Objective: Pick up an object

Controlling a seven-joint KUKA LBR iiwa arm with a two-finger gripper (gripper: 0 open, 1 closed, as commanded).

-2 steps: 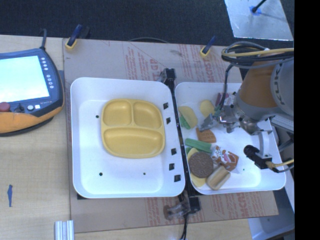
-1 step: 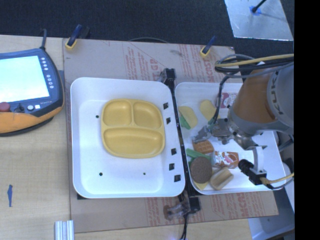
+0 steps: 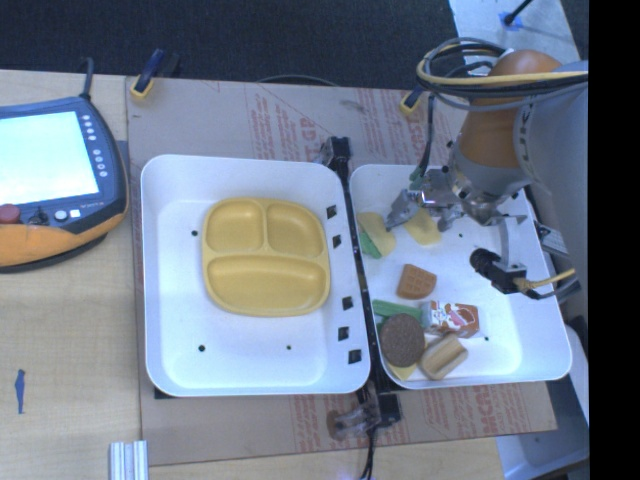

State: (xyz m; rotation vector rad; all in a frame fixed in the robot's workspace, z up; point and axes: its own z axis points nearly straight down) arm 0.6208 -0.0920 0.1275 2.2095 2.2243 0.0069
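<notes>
My gripper [image 3: 421, 212] hangs low over the far part of the right bin [image 3: 540, 353], its fingers spread open with nothing held between them. A pale yellow piece [image 3: 427, 232] lies just below it, partly covered. To its left rests a yellow-green piece [image 3: 372, 236] near the bin's left wall. Closer to the front lie an orange-brown wedge [image 3: 416, 282], a red and white packet [image 3: 456, 318], a green strip [image 3: 398, 310], a round brown cookie [image 3: 403, 339] and a tan roll [image 3: 444, 356].
The left bin [image 3: 175, 348] holds a yellow divided plate [image 3: 266, 256]. A black fitting with a yellow cable [image 3: 503, 272] hangs from the arm over the right bin. A teach pendant [image 3: 55, 178] lies on the bench at far left.
</notes>
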